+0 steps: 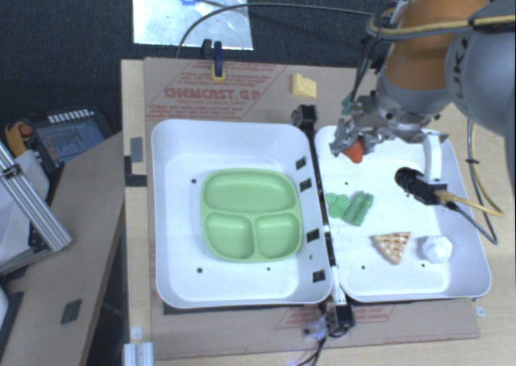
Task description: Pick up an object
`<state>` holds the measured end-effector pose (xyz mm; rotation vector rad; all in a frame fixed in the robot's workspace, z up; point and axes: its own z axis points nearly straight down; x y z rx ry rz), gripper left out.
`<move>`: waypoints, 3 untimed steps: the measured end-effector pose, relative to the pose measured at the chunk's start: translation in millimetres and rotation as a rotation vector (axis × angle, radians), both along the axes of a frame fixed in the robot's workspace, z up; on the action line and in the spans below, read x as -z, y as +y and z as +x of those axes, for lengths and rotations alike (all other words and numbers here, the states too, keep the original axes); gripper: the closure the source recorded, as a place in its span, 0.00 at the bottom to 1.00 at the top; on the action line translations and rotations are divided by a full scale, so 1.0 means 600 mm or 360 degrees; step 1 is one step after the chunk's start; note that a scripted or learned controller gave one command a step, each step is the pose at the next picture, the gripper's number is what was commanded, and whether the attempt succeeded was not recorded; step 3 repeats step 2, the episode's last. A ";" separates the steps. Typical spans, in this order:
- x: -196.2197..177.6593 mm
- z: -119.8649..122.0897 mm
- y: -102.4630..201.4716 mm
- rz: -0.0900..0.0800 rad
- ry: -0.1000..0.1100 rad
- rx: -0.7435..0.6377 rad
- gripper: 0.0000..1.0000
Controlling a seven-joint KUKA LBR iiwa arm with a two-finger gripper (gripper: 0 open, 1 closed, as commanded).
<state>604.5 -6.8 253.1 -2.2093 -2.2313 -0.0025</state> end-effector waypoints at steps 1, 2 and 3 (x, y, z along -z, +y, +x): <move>0.028 -0.034 0.085 -0.0001 0.0003 0.0001 1.00; 0.033 -0.067 0.182 0.0001 0.0004 -0.0001 1.00; 0.033 -0.067 0.182 0.0001 0.0004 -0.0001 1.00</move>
